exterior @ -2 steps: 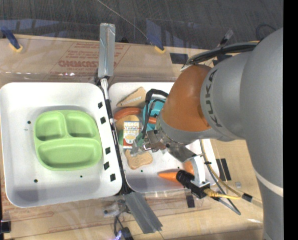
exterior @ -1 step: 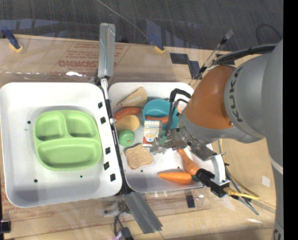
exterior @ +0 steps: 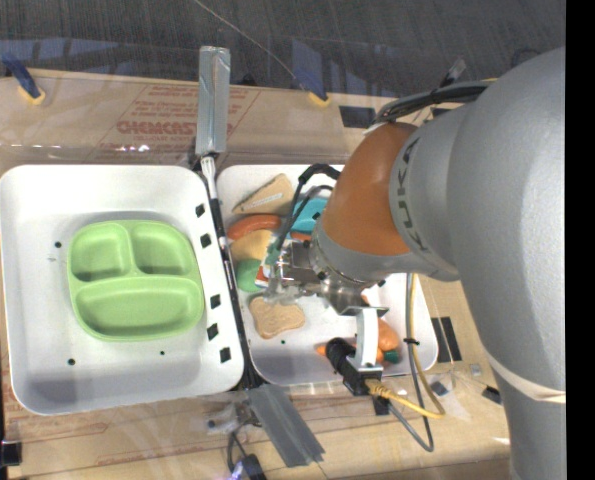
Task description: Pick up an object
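Your jaws (exterior: 277, 280) sit low in the right bin (exterior: 417, 363), and you cannot tell from this slanted view whether they are open or closed, since the wrist hides most of them. Nothing shows between them, so count the pick as not yet made: the reach into the bin looks done, while the grasp and lift are left.

Just below the jaws lies a tan toast piece (exterior: 275, 317), probably your nearest target. It lies flat, its long axis running roughly left to right across the bin, the lobed end toward the right. Just above and left of the jaws is an orange-red piece (exterior: 249, 230), with a green piece (exterior: 245, 273) close at their left. Farther above rests a tan wedge (exterior: 265, 192), pointing up and right. Below and to the right lies a carrot (exterior: 387, 344).

Well to the left, across the divider, the left bin (exterior: 27, 298) holds a green tray (exterior: 135, 279).
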Robot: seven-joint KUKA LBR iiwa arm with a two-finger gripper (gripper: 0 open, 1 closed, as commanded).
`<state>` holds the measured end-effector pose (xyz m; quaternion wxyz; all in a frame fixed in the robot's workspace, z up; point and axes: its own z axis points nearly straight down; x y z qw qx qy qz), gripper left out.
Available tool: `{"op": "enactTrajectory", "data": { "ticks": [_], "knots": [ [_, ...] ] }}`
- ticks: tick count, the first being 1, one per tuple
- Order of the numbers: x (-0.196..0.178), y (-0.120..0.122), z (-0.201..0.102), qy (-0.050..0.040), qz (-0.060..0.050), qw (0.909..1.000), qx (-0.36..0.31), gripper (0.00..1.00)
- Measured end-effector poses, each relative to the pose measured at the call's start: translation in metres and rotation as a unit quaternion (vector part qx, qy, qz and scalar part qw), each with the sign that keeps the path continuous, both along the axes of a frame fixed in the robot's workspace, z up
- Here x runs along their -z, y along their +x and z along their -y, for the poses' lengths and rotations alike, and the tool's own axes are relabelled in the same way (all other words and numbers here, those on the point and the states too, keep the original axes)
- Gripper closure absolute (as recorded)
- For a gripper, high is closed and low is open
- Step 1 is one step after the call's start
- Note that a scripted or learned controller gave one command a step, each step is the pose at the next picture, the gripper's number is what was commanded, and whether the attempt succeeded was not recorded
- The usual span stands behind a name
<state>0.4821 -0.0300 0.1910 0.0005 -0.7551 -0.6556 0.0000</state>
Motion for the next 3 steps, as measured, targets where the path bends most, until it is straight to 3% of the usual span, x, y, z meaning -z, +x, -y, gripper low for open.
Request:
{"op": "enactTrajectory", "data": {
  "ticks": [1,2,3],
  "knots": [
    [0.0,-0.006,0.051,0.0004,-0.002,0.9998,-0.021,1.0],
    [0.0,-0.005,-0.029,0.0004,-0.001,0.9964,0.085,1.0],
    [0.001,0.056,-0.078,-0.0009,-0.003,0.9768,0.214,1.0]
  ]
}}
